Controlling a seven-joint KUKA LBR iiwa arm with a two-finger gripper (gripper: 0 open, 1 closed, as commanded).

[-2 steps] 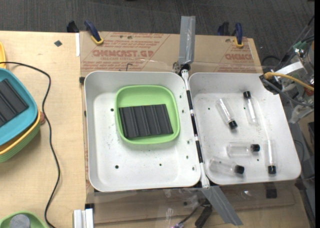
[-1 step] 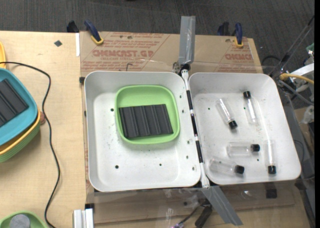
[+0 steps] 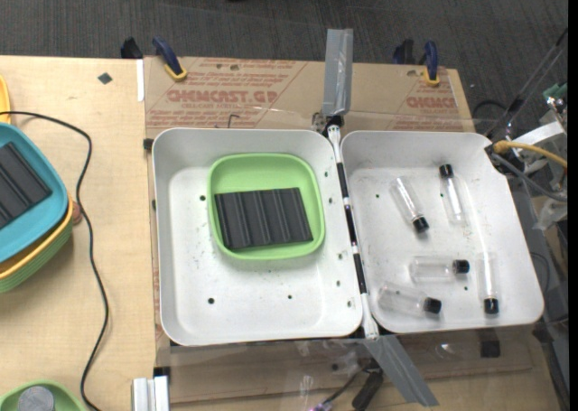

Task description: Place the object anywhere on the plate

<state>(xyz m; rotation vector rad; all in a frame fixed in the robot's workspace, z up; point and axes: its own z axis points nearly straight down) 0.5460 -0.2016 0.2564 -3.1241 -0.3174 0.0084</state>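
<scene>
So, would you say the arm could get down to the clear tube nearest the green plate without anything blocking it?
Probably yes. That tube lies flat in the right bin, apart from the other tubes, with nothing over it. The divider beside the plate stands well clear.

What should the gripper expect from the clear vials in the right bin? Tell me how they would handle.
The clear vials look like smooth cylinders lying on their sides, so they would probably roll if nudged. Their glossy, see-through walls suggest a slippery grip. They look small and thin, so likely light and perhaps fragile.
</scene>
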